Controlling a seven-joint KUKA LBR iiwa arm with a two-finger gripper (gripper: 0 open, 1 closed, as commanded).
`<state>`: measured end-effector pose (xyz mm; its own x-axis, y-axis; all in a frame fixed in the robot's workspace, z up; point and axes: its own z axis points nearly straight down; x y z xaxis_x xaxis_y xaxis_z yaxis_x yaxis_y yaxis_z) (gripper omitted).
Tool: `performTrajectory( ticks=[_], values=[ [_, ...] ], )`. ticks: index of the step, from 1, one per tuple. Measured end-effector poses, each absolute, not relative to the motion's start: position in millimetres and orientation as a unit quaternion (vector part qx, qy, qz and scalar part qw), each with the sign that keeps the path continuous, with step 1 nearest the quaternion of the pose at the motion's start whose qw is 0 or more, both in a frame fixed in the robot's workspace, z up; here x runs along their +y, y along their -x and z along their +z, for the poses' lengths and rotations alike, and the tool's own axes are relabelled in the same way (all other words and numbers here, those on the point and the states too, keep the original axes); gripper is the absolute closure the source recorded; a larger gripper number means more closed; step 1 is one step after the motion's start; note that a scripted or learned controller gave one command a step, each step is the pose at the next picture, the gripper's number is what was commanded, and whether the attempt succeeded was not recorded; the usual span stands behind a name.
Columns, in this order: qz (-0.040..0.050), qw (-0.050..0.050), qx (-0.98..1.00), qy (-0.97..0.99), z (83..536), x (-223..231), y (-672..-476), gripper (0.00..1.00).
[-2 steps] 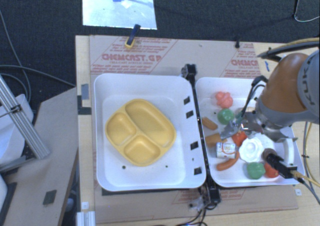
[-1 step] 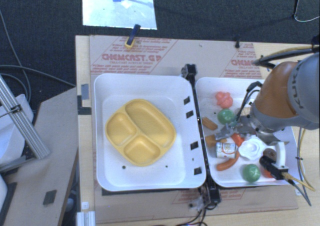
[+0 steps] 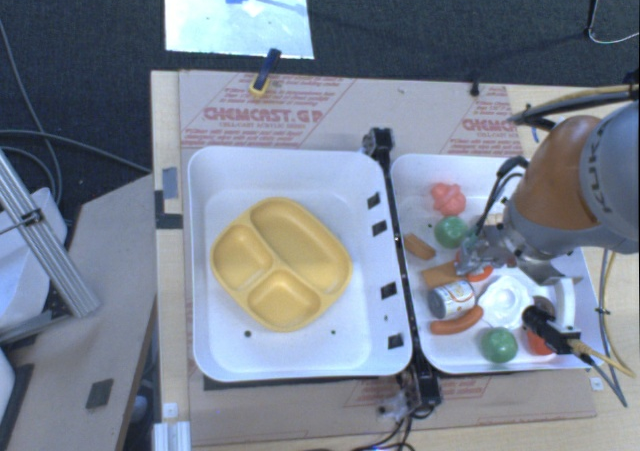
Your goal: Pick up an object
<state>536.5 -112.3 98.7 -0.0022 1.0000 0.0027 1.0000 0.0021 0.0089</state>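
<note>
Camera view, left bin: I see a yellow divided tray. Right bin: toy food near my gripper, low beside the green ball. I cannot tell its opening. I'd descend squarely onto one isolated piece.

Red lettering reading "CHEMCAST GP" ran across the protective sheet under the bins, repeated partly at its right; the small can's label was illegible.
</note>
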Motion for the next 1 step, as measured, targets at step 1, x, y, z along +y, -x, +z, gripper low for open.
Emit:
performTrajectory(
  ticks=[1],
  values=[
    [0.0038,0.002,0.708,-0.706,98.1,-112.3,-536.1,0.0]
  ],
)
